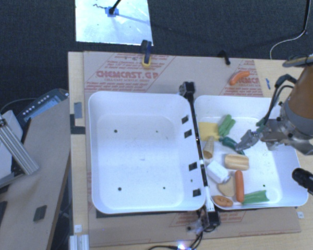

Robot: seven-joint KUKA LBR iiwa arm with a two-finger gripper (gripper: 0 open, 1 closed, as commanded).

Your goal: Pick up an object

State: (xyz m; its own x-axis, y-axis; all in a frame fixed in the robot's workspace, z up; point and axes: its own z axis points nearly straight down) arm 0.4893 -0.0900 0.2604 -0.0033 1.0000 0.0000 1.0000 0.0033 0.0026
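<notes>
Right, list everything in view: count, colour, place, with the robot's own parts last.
left bin: 1, white, left on the bench
right bin: 1, white, beside it, holding the small items
yellow block: 1, yellow, right bin, upper left
green pieces: 2, green, one by the yellow block, one at the front edge
teal piece: 1, dark green, under the gripper
bread roll: 1, tan, bin centre
white block: 1, white, near the divider
sausage: 1, orange-red, front of the bin
loose sausage: 1, orange, on the board behind the right bin
gripper: 1, grey, over the right bin
arm: 1, grey and orange, from the right
</notes>
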